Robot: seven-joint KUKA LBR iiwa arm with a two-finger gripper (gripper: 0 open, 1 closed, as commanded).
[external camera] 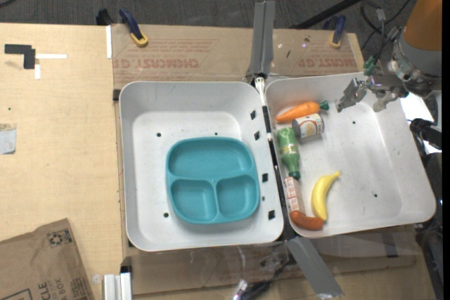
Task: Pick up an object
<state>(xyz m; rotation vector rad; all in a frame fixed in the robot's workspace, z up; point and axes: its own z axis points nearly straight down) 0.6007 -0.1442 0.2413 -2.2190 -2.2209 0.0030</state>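
Observation:
The right bin [394, 179] holds an orange carrot [298, 111], a small can [309, 126], a green bottle [287, 149], a yellow banana [322, 194], a red and white packet [291, 194] and a red-orange piece [307, 221] at its front edge. They lie along the bin's left side. My gripper [366, 95] hangs above the bin's far right part, to the right of the carrot and apart from it. Its two fingers are spread open with nothing between them.
The left bin [140, 151] bears a teal divided plate [212, 180]. A grey divider bar [263, 38] runs between the bins at the back. Clamps [133, 28] hold cardboard behind the bins. A cardboard box [39, 267] lies at the front left.

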